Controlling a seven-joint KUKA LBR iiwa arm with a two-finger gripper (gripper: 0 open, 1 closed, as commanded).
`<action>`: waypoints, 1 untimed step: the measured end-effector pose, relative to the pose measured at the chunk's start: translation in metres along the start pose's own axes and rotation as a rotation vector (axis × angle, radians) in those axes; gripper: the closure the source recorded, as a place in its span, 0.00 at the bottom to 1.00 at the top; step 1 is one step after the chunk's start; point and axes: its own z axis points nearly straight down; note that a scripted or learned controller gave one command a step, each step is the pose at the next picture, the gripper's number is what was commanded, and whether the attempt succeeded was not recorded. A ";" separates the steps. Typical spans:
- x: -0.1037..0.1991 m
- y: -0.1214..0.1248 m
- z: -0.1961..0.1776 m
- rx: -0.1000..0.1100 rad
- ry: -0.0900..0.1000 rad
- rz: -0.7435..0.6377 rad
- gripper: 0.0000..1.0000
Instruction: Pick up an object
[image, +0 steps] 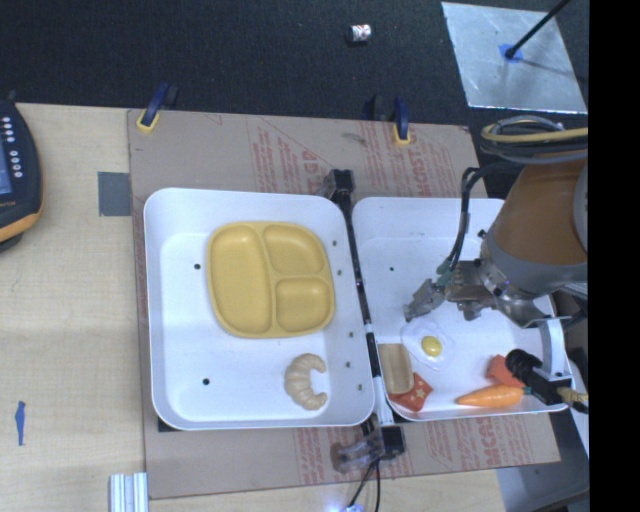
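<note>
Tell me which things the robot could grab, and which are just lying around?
Could grab:
white fried egg toy with yellow yolk
orange carrot toy
beige croissant toy
yellow three-section plastic plate
red and tan food piece

Just lying around:
blue and yellow clamps
black and orange control pendant
brown cardboard sheet

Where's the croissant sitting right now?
The croissant lies in the left bin, near its front right corner, just below the yellow divided plate.
</note>
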 end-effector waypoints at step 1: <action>-0.019 -0.028 0.098 -0.006 -0.001 0.013 0.00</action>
